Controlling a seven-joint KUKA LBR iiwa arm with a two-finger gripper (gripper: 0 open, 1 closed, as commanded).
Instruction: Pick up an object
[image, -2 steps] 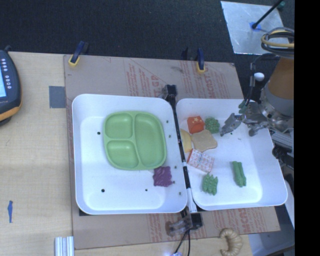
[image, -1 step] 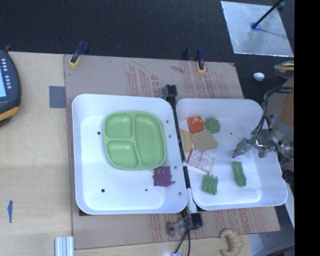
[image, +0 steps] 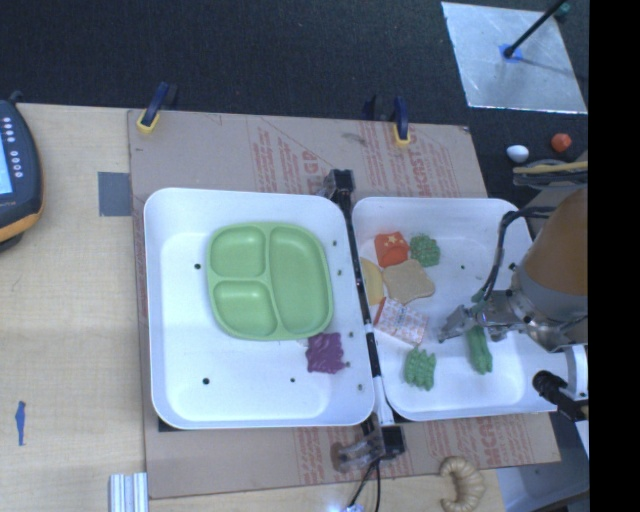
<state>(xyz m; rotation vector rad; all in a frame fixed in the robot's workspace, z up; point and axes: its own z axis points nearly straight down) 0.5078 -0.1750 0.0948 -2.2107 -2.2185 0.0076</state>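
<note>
A: Has anything been lifted yet?

B: I judge not. The pincer (image: 458, 326) sits low in the right bin (image: 452, 212), and I cannot tell its state.

A: Nearest candidate?

B: The green pickle (image: 479, 351), just right of it, lying on the bin floor.

A: Pose?

B: The arm (image: 555, 262) reaches in from the right, wrist bent down.

My one camera sits fixed above the bench, tilted down on both white bins (image: 160, 300) — the arm (image: 555, 265) enters from its right.
</note>
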